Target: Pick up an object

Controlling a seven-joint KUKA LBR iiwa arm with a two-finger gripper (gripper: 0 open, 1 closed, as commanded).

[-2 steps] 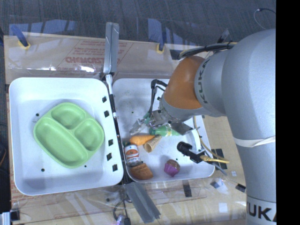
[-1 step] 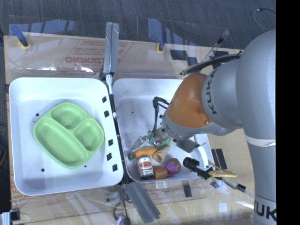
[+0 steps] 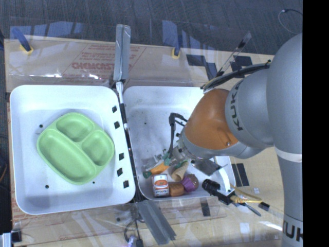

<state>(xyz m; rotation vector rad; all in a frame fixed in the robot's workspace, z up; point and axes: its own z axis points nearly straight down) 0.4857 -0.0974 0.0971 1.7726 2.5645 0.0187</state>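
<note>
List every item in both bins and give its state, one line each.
green divided plate: flat in the left bin, compartments bare.
small can: upright, near the right bin's front wall.
purple item: lying beside the can.
orange item: lying in the pile.
gripper: low over the pile, fingers hidden.

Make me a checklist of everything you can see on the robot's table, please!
Surface: two white bins side by side, left bin, right bin.
Job's things: small toy pile in the right bin's near corner, including a little can and a purple piece.
Clutter: green divided plate in the left bin.
Hand: hidden under the arm's orange band, above the pile.
Cables: black cable by the wrist.
Surroundings: dark carpet.
</note>
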